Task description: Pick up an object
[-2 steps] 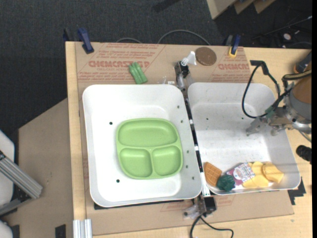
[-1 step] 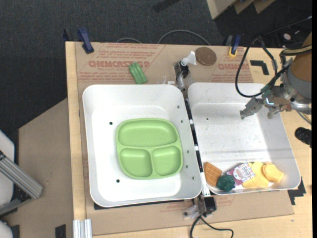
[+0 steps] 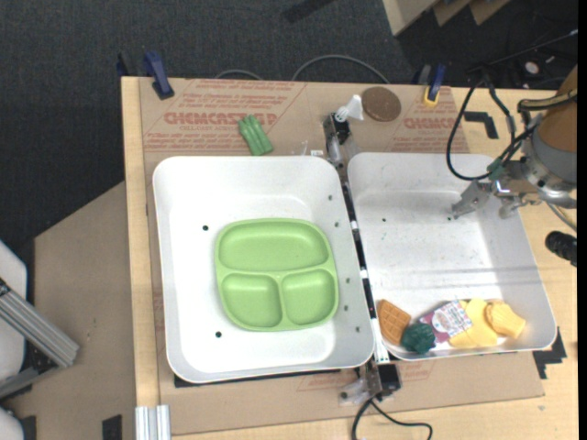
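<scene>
Still nothing picked up: gripper (image 3: 477,197) hovering with fingers spread and holding nothing, over the bare far part of the right bin (image 3: 431,246). Lying along that bin's near edge, well apart from the gripper: one waffle (image 3: 393,320), one dark green piece (image 3: 420,338), one wrapper (image 3: 450,318), yellow pieces (image 3: 488,324). Sitting in the left bin (image 3: 183,209): one green tray (image 3: 275,274). Remaining: descending, closing, lifting.

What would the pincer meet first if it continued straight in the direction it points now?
Probably the bare floor of the right bin. The pincer points down and toward the left over that bin's upper part, with no object in its line, though its height is hard to judge.
</scene>
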Controlling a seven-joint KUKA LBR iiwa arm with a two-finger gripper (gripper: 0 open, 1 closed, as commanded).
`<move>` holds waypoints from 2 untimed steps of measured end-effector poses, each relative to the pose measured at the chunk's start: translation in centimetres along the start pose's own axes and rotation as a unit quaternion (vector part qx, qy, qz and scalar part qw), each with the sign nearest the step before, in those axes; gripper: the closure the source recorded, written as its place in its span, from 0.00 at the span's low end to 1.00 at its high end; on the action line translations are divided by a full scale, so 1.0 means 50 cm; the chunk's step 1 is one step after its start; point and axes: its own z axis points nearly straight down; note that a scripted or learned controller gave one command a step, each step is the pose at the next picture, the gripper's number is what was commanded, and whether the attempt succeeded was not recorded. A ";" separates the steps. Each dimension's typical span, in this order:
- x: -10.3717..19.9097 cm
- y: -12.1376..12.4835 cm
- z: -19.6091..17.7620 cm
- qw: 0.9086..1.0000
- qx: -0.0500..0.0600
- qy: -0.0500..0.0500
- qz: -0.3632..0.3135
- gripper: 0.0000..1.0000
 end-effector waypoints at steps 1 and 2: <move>-0.013 -0.022 0.126 1.000 0.003 0.003 -0.001 0.00; -0.009 0.071 0.087 1.000 -0.003 0.000 -0.003 0.00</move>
